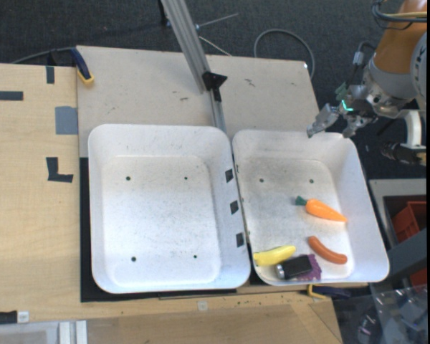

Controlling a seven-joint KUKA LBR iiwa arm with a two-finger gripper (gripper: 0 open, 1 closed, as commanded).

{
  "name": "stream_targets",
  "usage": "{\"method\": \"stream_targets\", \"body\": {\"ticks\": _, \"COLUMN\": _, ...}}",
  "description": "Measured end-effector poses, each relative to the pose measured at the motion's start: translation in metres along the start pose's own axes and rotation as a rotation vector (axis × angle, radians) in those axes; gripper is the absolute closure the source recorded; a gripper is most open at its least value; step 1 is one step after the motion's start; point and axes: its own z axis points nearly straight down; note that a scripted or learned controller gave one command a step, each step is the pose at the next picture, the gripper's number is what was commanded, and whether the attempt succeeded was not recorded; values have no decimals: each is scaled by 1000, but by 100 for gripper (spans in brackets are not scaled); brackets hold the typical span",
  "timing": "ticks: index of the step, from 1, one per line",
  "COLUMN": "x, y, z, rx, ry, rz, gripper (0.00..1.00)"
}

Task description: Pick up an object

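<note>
The right bin (272,156) holds several small toys near its front right. An orange carrot with a green top (322,209) lies at mid right. Below it lies a red-orange sausage (327,250). A yellow banana-like piece (274,255) rests at the front edge, next to a black block on a purple piece (299,267). My gripper (335,122) hovers over the bin's far right corner, well apart from the toys. Its fingers are spread with nothing between them.
The left bin (158,206) sits beside the right one, with a dividing rim and black tabs between them. A grey metal pole (193,49) slants across the back of the bench. A cable loops on the board behind the right bin.
</note>
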Motion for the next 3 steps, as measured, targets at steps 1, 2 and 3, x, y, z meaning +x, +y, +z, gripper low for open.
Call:
{"method": "stream_targets", "body": {"ticks": 1, "x": 0, "y": 1, "z": -3, "rx": -4, "ry": -3, "rz": -1, "gripper": 0}}
{"method": "stream_targets", "body": {"ticks": 2, "x": 1, "y": 0, "z": 40, "rx": -1, "ry": -2, "rz": -1, "gripper": 0}}
{"method": "stream_targets", "body": {"ticks": 3, "x": 4, "y": 2, "z": 105, "rx": 1, "ry": -1, "rz": -2, "gripper": 0}}
